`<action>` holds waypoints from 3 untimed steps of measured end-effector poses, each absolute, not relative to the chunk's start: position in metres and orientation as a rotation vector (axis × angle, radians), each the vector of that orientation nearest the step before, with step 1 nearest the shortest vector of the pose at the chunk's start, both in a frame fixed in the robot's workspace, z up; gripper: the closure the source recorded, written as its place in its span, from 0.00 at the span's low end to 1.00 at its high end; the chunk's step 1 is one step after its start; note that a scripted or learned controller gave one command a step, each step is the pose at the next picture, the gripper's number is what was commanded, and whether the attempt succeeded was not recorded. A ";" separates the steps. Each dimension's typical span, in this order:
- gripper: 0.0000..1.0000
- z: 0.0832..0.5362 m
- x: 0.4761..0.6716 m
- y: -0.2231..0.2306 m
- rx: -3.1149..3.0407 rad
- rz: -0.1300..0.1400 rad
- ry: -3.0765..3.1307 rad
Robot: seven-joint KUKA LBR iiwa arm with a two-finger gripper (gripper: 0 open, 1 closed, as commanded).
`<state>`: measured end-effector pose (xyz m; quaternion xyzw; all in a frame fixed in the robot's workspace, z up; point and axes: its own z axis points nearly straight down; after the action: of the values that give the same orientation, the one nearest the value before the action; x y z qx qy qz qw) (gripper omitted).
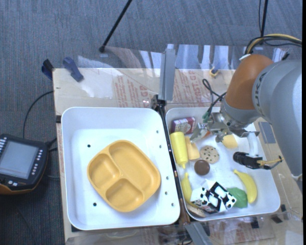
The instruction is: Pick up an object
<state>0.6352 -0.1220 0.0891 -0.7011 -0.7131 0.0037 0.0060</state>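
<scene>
- Camera view: the gripper [210, 129] sits low over the far part of the right bin [273, 190], wrist slanting in from the right under the orange band of the arm [265, 93]. You can't tell from this angle whether it is released or clenched; nothing is visibly between its tips.
- Camera view, candidates: the whole pile of objects is in the right bin. Closest to the gripper are the red-and-white carton [183, 124], just to its left against the far wall, and the yellow cylinder [179, 148], to its near-left.
- Camera view, axis: the yellow cylinder lies with its long axis running far to near, along the bin's left wall. Judgement: a grasp across its short width looks more workable than one along its length.
- Camera view, others: the cookie [209, 153] and the brown round piece [202, 167] lie just nearer than the gripper; the banana [247, 185] and the black-and-white patterned item [214, 197] are well apart from it, at the near end.
- Camera view, left side: the left bin [76, 131] holds the yellow divided plate [123, 175], far from the gripper's reach line.
- Judgement: no pick yet; the shortest move is down and slightly left.
</scene>
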 end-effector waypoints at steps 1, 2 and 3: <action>0.00 0.083 0.573 -0.153 -2.125 0.008 -2.303; 0.00 0.084 0.644 -0.160 -2.155 0.003 -2.280; 0.00 0.083 0.605 -0.159 -2.086 0.005 -2.340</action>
<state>0.6050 -0.1594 0.0833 -0.6653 -0.7465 0.0016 0.0035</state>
